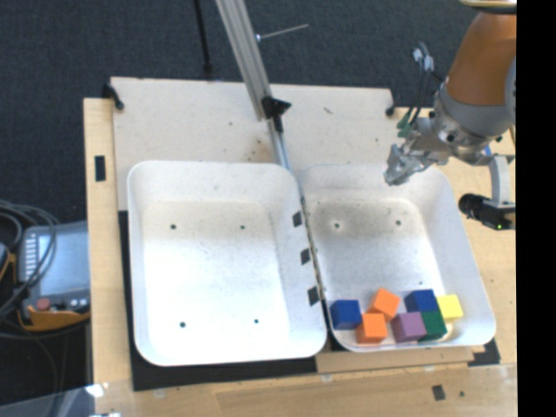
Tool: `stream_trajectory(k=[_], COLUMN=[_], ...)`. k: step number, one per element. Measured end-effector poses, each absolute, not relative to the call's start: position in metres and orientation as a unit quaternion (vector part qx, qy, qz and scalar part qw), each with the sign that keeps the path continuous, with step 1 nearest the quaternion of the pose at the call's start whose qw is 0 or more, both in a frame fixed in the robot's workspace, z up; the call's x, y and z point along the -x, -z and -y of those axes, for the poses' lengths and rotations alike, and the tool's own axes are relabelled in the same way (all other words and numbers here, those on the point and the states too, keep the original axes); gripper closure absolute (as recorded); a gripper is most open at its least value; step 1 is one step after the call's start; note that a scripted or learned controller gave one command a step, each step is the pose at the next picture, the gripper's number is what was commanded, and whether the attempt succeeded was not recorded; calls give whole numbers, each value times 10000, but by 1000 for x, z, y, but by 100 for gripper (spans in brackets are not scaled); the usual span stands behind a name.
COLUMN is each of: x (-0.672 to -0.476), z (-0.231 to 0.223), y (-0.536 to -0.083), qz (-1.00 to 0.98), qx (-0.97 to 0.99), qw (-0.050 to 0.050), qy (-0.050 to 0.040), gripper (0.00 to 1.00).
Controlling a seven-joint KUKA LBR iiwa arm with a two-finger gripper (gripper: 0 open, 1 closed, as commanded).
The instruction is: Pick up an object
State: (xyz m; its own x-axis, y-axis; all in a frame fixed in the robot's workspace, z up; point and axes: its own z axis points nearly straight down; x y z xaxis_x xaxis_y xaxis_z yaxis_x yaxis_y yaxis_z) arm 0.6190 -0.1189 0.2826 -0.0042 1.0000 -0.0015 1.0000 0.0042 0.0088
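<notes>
Hovering over the far right corner of the right bin (452, 233), the arm's metal end effector (398, 172) points down at a slant; whether its fingers are parted cannot be made out, and nothing shows between them. Two shallow white bins, scuffed grey on their floors, sit side by side on a pale wooden surface (100, 233) above dark carpet (87, 24). Small cube-shaped blocks cluster at the right bin's near edge, well apart from the end effector: blue block (346, 313), two orange blocks (387, 302), purple block (407, 326), green block (434, 324), yellow block (449, 306). The left bin (139, 259) lies alongside. An aluminium rail (243, 46) slants overhead.
</notes>
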Motion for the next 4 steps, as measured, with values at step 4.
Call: stream_trajectory(k=[4], x=[-628], z=[-45], y=[-258], qz=[-7099], qx=[-7043], qw=[2], qy=[-12], gripper=[100])
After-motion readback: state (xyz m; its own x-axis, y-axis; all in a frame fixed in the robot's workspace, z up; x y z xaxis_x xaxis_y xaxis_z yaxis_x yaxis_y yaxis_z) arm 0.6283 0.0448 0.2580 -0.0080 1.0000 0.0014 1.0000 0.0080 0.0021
